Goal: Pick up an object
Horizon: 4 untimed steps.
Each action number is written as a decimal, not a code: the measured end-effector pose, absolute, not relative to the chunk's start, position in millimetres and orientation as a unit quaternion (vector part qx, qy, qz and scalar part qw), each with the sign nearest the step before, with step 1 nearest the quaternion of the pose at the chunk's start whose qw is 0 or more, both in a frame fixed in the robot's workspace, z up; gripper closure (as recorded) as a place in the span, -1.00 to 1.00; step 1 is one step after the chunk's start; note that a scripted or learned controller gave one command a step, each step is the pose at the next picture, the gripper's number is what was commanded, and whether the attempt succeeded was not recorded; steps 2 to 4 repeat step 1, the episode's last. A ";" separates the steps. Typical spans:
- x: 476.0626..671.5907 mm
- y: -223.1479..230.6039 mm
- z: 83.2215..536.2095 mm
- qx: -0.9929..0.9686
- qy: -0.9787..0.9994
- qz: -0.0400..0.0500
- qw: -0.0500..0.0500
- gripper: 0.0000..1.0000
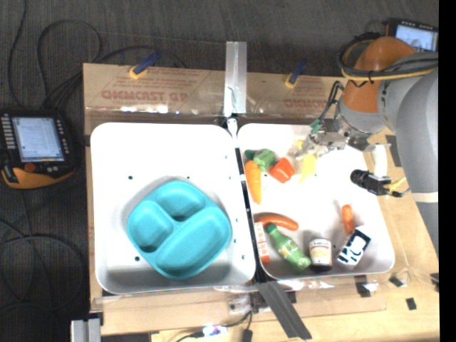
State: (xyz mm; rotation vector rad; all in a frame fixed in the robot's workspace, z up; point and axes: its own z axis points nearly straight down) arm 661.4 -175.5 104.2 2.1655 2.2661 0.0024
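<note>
The gripper (311, 146) hangs over the right bin's (370, 212) far edge — finger state unclear — just above a pale yellow item (308, 166), with the orange pepper (282, 169) beside it.

gripper (311, 142) sits over right bin (381, 212) upper area, beside a pale yellow item (308, 166). carrot (252, 179), green bottle (288, 249), small jar (320, 253) lie there. left bin (107, 162) bears a turquoise divided plate (179, 228).
</note>
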 end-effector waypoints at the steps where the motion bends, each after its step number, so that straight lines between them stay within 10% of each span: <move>1: 669.0 -129.0 189.7 0.683 0.730 0.000 0.000 1.00; 4: 669.0 -129.0 189.7 0.683 0.730 0.000 0.000 1.00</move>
